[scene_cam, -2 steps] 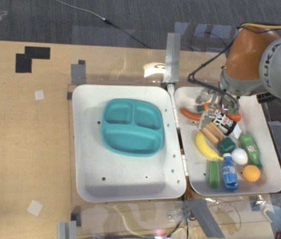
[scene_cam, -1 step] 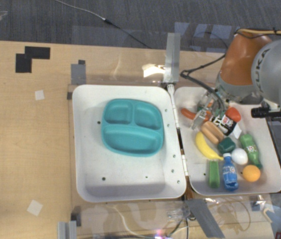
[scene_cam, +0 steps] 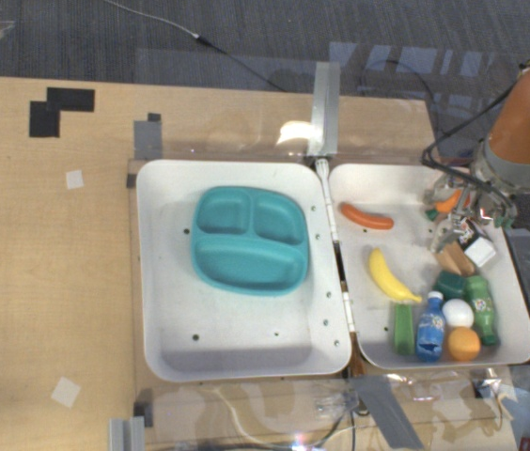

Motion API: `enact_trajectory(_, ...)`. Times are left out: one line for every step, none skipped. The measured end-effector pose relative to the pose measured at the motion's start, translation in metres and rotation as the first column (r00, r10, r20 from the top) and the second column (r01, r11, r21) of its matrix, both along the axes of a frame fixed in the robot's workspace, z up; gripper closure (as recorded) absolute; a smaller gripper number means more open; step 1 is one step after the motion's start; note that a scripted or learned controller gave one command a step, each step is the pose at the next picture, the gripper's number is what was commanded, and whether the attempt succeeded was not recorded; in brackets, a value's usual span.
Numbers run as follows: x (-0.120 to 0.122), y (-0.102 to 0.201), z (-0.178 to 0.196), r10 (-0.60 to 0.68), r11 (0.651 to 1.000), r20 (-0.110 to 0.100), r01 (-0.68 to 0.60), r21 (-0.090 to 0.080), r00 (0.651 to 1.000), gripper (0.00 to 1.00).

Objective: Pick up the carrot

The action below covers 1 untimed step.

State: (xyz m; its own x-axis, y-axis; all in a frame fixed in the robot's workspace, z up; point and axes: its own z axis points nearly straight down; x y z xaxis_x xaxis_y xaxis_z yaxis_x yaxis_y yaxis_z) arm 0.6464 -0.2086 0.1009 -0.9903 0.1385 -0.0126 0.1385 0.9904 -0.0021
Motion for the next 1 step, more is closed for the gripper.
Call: enact_trajectory(0.0146,0.0036,-0.0129,-0.342,0.940,-0.020,0.342,0.003,0.939,0.00)
